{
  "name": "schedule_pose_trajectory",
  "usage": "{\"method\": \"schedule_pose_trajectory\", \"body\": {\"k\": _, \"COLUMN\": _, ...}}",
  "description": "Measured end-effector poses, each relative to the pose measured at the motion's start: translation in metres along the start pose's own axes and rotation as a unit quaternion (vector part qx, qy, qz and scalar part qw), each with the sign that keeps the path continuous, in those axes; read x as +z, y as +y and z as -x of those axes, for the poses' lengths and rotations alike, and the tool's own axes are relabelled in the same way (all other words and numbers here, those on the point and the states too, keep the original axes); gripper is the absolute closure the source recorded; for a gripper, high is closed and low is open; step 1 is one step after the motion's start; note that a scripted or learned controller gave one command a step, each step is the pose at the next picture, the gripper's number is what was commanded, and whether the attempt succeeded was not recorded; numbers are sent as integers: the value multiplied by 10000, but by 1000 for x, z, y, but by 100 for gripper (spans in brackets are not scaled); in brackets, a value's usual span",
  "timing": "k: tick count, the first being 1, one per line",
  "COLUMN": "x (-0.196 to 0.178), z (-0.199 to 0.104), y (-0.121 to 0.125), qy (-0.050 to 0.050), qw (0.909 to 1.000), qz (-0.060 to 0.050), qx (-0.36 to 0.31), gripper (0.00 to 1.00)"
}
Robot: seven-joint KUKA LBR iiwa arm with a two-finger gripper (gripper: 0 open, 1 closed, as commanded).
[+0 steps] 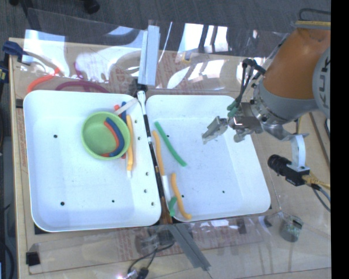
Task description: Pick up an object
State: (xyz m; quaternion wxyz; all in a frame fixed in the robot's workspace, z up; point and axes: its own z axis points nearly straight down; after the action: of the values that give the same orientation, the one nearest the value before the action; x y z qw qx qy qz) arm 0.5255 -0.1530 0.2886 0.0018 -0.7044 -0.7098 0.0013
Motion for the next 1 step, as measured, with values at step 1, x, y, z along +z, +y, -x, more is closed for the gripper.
{"method": "schedule_pose_trajectory", "body": {"k": 1, "x": 170, "z": -5, "y": 31, "qy": 0, "qw": 10000, "qz": -17, "qx": -47, "gripper": 0}}
